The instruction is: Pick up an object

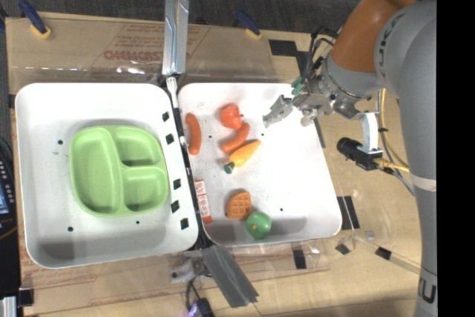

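The right bin [308, 182] holds several toy foods. A red-orange pepper [230, 115] lies near the back, with an orange piece [237, 136] and a yellow-orange carrot with a green tip [245, 153] just in front of it. An orange sausage [194, 133] lies along the left wall. Near the front sit a waffle [238, 204] and a green apple [258, 225]. My gripper [276, 112] hovers over the bin's back right part, to the right of the pepper. It is open and there is nothing between its fingers.
The left bin [37, 226] holds a green divided plate [119, 168]. A metal divider [175, 33] stands between the bins at the back. A black cable fitting [360, 152] hangs off the arm just past the right bin's right wall.
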Motion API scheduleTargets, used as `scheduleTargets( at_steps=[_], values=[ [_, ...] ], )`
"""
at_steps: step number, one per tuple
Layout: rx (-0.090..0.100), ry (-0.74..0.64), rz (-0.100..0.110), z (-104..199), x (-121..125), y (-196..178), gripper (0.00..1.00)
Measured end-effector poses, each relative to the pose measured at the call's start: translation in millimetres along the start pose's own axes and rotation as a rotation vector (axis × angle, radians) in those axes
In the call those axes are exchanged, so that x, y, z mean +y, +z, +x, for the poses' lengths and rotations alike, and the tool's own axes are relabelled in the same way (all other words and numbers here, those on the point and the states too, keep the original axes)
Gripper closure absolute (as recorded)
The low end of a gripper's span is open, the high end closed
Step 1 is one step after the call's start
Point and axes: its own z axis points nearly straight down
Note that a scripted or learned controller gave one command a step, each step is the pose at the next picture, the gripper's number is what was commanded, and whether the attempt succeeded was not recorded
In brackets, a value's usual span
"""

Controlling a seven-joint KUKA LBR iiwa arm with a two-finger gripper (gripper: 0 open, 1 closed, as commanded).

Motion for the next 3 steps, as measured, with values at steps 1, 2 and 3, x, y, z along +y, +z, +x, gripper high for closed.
scheduleTargets(
  at_steps=[1,2,3],
  values=[
    [0.000,-0.097,0.001,72,-8,81,0.00],
    [-0.001,-0.167,-0.004,137,-27,10,0.00],
    [-0.001,0.005,-0.002,44,-43,111,0.00]
  ],
)
